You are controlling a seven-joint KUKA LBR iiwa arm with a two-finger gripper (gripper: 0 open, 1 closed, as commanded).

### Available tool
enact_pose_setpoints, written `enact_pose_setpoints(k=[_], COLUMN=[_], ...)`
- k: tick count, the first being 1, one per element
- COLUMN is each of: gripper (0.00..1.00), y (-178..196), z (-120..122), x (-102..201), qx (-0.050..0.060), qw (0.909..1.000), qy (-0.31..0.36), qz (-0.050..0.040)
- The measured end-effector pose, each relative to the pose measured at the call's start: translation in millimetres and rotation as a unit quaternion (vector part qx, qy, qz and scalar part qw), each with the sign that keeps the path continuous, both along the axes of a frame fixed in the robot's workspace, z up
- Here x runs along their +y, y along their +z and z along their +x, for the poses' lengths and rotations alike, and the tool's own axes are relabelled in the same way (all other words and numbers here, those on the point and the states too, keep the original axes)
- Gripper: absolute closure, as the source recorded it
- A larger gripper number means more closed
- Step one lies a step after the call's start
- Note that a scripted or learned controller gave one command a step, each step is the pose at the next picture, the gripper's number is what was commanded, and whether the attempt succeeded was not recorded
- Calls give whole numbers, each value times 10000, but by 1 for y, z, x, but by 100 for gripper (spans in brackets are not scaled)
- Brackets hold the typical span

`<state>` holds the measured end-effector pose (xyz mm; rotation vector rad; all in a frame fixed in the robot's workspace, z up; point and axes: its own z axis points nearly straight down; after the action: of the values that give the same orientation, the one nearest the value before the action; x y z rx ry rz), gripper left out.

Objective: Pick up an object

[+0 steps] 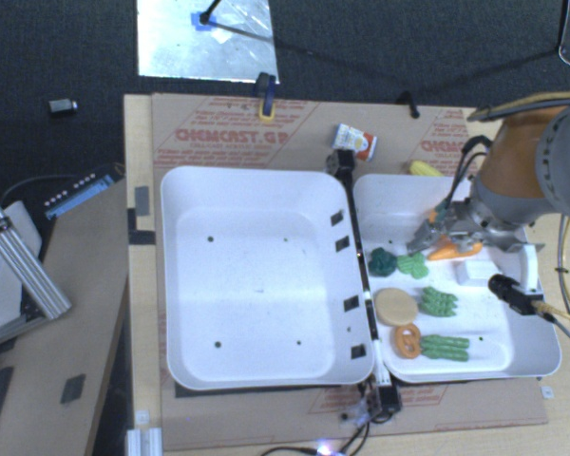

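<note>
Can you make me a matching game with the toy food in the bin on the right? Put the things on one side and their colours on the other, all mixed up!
Things:
1. round flat cookie
2. pretzel
3. carrot
4. bumpy bean bunch at the near edge of the bin

Colours:
A. green
B. bright orange, by the gripper
C. tan
D. orange-brown

Pairs: 1-C, 2-D, 3-B, 4-A
</note>
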<state>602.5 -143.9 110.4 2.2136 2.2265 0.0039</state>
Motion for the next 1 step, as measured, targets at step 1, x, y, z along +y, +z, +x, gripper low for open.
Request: enact_pose_setpoints(k=[1], gripper=[0], y=[-29], z=[41], x=[59], qx=[40], qw=[10000], qy=[4], qz=[2])
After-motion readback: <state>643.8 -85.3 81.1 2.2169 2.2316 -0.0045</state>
